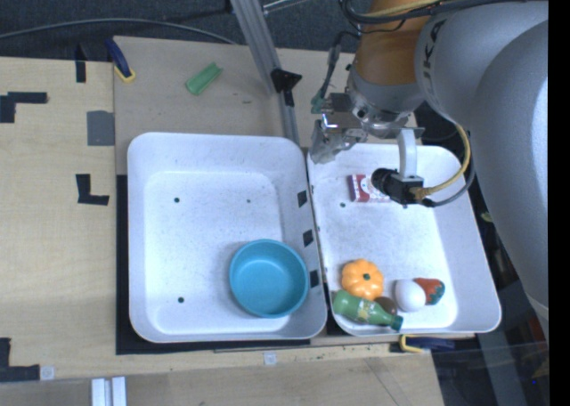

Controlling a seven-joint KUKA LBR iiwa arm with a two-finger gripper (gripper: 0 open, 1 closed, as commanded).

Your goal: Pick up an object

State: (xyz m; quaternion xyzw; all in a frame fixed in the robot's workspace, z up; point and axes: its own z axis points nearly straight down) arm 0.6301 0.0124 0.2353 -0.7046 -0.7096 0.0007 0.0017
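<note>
My gripper (331, 142) hangs over the far left corner of the right bin (463, 253), near the wall shared with the left bin (178, 164). A small red and white packet (359, 188) lies just right of and nearer than it, apart from it. At the right bin's near edge sit an orange pumpkin (362, 278), a green bottle (363, 309) on its side, a white ball (409, 296) and a small red piece (431, 288). A blue bowl (267, 277) stands in the left bin's near right corner.
A slanted metal post (254, 30) rises behind the bins' shared wall. A green block (202, 78) and a blue and yellow clip (120, 61) lie on the bench behind the left bin. The arm's grey body (499, 84) overhangs the right bin's far right.
</note>
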